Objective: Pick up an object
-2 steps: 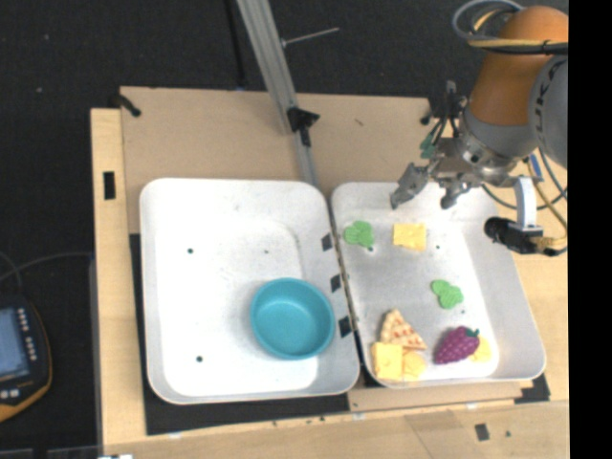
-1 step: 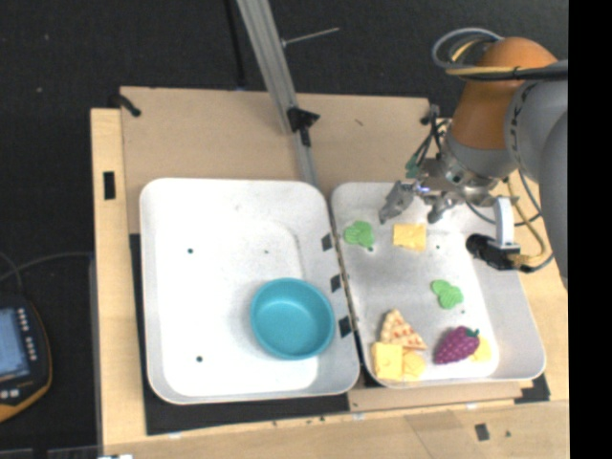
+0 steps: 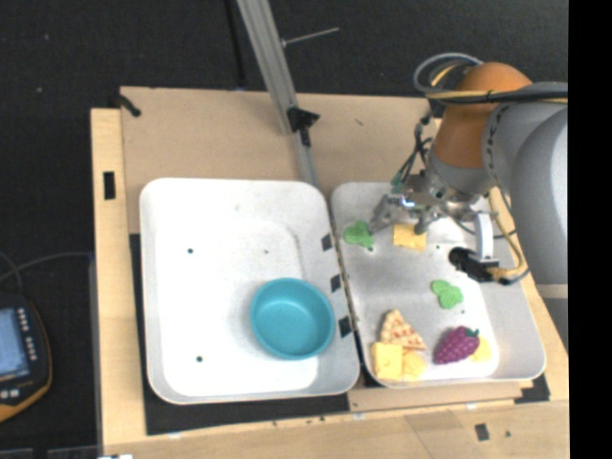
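The bench (image 3: 220,132) is a tan board carrying two shallow white bins side by side, and no label or writing on anything can be read. The left bin (image 3: 220,228) holds a blue bowl (image 3: 291,317) near the edge it shares with the right bin (image 3: 382,275); taking that bowl as the landmark, all the other things lie to its right. The grey arm (image 3: 535,189) with its orange band reaches in from the right and bends down over the far part of the right bin, well up and to the right of the bowl, with the wrist pointed down. The jaws (image 3: 413,220) sit low just above a yellow cheese block (image 3: 410,239) (whether they are apart or together, I cannot tell, as the wrist hardware hides them). A green piece (image 3: 358,234) lies up and just right of the bowl, near the bins' shared edge. Level with the bowl's right side lie a pizza slice (image 3: 400,329), a yellow block (image 3: 394,361) touching it, purple grapes (image 3: 457,344) farther right, and a second green piece (image 3: 446,294) above those.
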